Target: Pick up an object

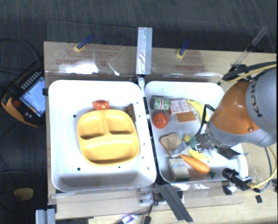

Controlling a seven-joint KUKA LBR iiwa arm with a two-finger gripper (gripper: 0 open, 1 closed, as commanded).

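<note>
From my remote desk: the arm point(244, 113) leans into the right bin point(213, 88), gripper point(198, 143) low among toy food, the carrot point(195, 163) just beside it, likely the target. Whether it grips anything, I cannot tell.

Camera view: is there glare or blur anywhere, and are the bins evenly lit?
Camera view: glare streaks the clear plastic sheet behind the bins; the shiny yellow divided plastic tray shows soft highlights; the left white bin is bright and even; small items under the grey-and-orange arm look soft.
</note>
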